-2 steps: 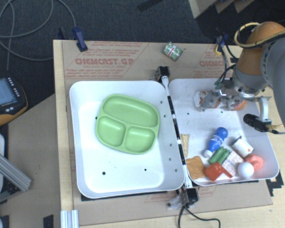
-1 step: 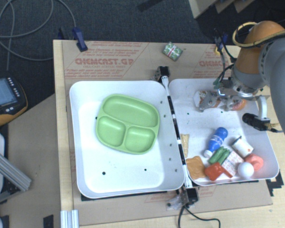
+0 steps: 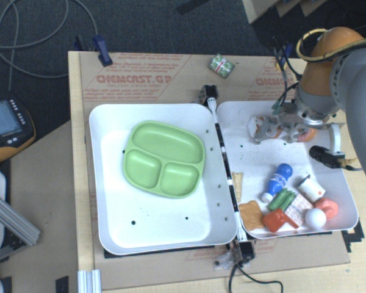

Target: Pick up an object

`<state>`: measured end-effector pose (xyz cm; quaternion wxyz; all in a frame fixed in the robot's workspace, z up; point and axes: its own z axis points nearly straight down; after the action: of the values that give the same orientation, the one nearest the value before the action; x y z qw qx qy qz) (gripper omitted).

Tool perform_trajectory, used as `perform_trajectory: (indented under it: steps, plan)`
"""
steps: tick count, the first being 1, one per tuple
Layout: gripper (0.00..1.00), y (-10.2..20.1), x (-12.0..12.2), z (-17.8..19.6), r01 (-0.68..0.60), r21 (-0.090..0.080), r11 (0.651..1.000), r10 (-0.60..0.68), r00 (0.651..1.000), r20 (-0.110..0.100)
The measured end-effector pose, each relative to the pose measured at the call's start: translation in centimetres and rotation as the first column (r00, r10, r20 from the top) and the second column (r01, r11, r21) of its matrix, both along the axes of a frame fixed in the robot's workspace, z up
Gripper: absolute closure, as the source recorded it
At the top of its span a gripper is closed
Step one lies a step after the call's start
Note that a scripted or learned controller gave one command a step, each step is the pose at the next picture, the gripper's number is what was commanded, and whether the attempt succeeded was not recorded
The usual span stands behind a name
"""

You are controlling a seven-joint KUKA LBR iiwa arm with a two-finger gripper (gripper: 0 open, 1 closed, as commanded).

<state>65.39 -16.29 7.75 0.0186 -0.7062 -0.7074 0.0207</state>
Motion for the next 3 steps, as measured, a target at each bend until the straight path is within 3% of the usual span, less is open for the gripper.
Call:
perform_trajectory:
  steps: [1,2,3]
  plan:
    - [0.00,-0.2,0.1,0.0,-0.004,0.006,1.000,0.004,1.000,0.000]
    - [0.00,-1.8,0.3,0.1,-0.008,0.023,1.000,0.008,1.000,-0.002]
    - [0.00,-1.8,0.3,0.1,-0.009,0.023,1.000,0.009,1.000,-0.002]
